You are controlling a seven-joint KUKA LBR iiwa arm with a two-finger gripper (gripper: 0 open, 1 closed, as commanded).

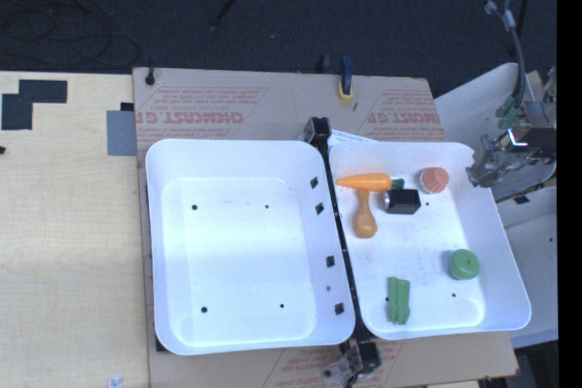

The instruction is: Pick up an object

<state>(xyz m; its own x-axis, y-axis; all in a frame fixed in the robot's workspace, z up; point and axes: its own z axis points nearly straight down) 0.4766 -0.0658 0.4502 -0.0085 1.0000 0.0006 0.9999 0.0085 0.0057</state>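
Note:
The right bin [496,286] holds several small objects. An orange carrot-shaped piece [364,182] lies near its upper left, with a tan pear-shaped piece [365,220] just below it. A black block [402,200] sits beside them, and a salmon round piece [435,180] lies to its upper right. A green round piece [464,264] and a green oblong piece [398,300] rest lower down. My gripper [498,166] hangs at the bin's upper right rim, right of the salmon piece and apart from every object.
The left bin [173,195] stands beside the right one, with a black divider strip [332,223] between them. Both rest on a cardboard sheet [236,109] over a wooden bench [64,232]. Cables and a stand [514,23] rise at the far right.

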